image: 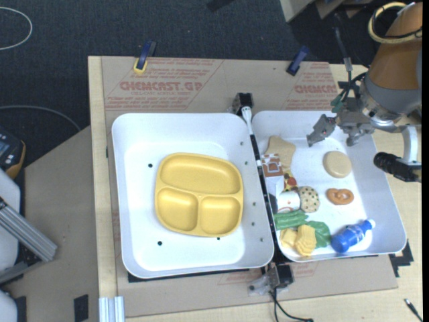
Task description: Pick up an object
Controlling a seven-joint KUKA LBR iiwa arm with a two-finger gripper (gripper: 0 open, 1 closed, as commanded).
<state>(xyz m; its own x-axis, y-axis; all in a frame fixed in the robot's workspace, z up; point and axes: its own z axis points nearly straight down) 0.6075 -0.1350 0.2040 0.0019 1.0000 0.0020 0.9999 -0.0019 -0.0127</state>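
The right bin (392, 210) is being taken as the landmark, and the scene is being read from its near edge back. At that near edge, a blue bottle (350, 235) is being seen lying on its side, with a green leafy piece (315, 230) and yellow corn-like pieces (299, 240) packed just beside it toward the bin's near left corner. Further in, a spotted cookie (308, 196) and a small red-and-white item (289, 198) are being seen against the bin's left wall, while a brown pretzel-like ring (340, 196) is lying near the bin's middle. Behind that ring, a pale bread roll (337, 164) is resting alone, and a tan slice (283, 149) is lying toward the far left.

Over the bin's far part, the gripper (338, 130) is being held just beyond the roll, its two grey fingers being shown spread apart with nothing between them. No object is being gripped or lifted.

By this reading, the task is being judged as barely begun: an approach is being made, yet the descent, the closing and the lift are all being left to do. The roll is being judged the likeliest target, being nearest the fingers.

To the left of the right bin, a yellow divided tray (198, 193) is being seen in the left bin (127, 180).
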